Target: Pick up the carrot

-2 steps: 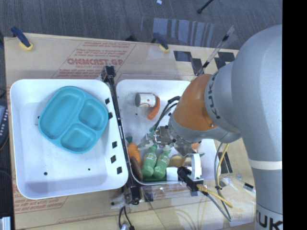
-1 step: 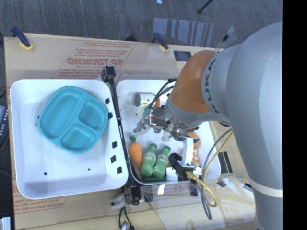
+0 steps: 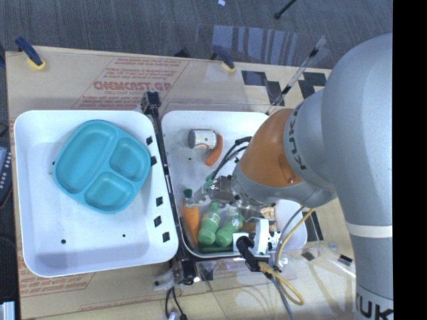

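Orange tapered carrot point(image 3: 191, 223) lies at the right white bin's point(image 3: 175, 129) near-left corner, touching two green plastic bottles point(image 3: 217, 227) – gripper point(image 3: 223, 199) low above them, grip state indiscernible – risk: it snags a bottle instead, given the crowding.

We see a bulky arm point(image 3: 353, 145) of smooth pale grey, rounded like a set of fat cylinders, with white seams between its sections. A glossy orange band point(image 3: 270, 155) wraps it above the wrist. Black "KUK" lettering point(image 3: 373, 305) marks the lower casing. Black cables point(image 3: 233, 153) loop off the wrist, and a yellow cable point(image 3: 288, 245) curls beside a small white bracket point(image 3: 261, 235).
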`<state>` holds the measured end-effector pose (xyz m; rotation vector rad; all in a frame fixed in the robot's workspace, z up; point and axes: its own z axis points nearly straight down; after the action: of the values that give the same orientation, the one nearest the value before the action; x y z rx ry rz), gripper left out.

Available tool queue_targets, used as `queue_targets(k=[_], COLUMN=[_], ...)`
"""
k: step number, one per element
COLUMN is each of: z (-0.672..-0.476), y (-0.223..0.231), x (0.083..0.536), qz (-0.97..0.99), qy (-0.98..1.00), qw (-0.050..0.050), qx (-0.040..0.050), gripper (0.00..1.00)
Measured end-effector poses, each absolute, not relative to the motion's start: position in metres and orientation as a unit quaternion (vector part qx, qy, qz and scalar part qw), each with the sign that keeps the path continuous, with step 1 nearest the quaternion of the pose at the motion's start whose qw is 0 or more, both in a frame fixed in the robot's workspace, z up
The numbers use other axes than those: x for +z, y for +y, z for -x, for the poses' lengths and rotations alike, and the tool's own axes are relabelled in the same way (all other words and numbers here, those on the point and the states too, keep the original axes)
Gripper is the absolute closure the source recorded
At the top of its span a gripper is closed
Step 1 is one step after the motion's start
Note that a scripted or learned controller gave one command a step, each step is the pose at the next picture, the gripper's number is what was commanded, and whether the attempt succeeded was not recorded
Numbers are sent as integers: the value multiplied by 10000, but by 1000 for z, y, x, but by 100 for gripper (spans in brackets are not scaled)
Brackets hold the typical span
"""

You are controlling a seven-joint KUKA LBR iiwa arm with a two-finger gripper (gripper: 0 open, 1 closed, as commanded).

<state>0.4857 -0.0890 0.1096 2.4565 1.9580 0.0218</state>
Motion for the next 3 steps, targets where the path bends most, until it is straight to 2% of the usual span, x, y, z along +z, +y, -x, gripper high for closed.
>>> queue_targets(k=[1,2,3], z=[-489,-532,-507], y=[-96,-91,-50], x=[101,90,191], qz=[-8575,-9272,-9733], qy=[5142,3746,2296], qw=[109,-36,-42], qx=[123,-38,-42], gripper=[0,0,0])
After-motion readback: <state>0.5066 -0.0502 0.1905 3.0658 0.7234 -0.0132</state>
